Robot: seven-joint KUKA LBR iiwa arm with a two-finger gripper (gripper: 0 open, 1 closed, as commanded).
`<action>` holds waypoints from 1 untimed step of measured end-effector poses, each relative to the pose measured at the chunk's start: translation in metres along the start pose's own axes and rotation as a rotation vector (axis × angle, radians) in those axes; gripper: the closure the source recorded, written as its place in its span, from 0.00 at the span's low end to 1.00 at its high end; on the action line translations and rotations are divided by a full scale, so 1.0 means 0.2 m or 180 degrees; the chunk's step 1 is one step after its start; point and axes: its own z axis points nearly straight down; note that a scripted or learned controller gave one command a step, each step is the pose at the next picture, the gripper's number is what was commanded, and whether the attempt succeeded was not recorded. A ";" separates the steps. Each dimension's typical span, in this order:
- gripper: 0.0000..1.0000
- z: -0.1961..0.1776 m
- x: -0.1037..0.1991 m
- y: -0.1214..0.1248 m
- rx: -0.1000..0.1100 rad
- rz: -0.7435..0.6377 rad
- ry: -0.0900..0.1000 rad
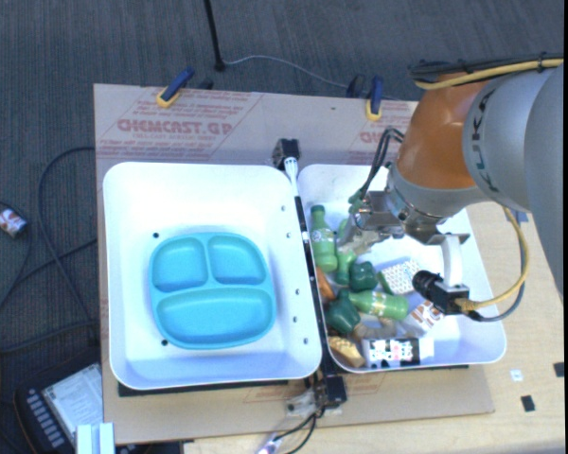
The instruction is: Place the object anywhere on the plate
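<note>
The blue three-compartment plate [211, 288] lies in the left bin [123, 253]. Right of the plate, the gripper [360, 239] hangs over green toys [360, 291] heaped in the right bin [483, 348]. Whether it grips anything, I cannot tell.

I see two blue clamps [175, 85] on the counter's [151, 126] far edge, a black cable [66, 173] trailing off its left side.

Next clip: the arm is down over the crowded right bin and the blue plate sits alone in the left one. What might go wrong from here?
1. The toys in the right bin lie packed and touching, so the claw may pinch two or slip off.
2. The plate lies across the raised divider between the bins; a low carry could clip it.
3. The cable hanging from the arm may snag bin contents.
</note>
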 end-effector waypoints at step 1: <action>1.00 -0.75 0.31 -0.11 -0.0013 0.0000 0.0001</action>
